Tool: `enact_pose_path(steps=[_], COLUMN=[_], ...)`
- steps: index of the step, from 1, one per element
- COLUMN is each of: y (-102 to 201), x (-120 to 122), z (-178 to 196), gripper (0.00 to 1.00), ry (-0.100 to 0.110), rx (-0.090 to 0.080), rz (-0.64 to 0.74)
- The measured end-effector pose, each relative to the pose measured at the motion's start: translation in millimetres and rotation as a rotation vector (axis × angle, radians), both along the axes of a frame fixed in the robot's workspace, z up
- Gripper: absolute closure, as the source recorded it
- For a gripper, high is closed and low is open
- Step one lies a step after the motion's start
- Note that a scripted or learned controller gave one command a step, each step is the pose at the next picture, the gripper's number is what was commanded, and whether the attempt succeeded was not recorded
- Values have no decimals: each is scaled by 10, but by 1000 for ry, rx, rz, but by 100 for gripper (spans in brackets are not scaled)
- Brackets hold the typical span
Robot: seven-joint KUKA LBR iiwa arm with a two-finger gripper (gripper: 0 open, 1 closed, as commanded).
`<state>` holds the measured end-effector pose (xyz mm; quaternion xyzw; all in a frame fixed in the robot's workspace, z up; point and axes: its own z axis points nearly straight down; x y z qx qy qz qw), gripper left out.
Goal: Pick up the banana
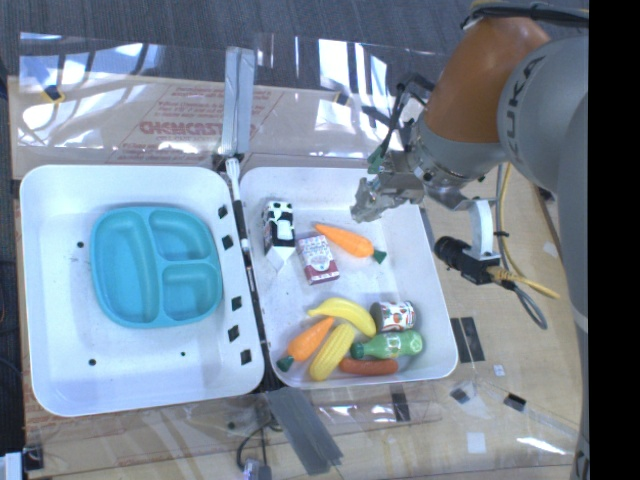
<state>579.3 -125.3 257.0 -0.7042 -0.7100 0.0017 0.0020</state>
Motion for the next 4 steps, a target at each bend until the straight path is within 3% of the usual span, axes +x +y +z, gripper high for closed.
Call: enact_pose_path(steps=[1,2,3,4], y=[209,-252,-47,-15], x=[-598,-330,-843,-1027], z=[-1577,-414,-1664,-1661], gripper=[0,0,0,0], ry=[2,-4,-3,-2], rx=[0,-1,0,3], rz=[-183,-210,-73,139])
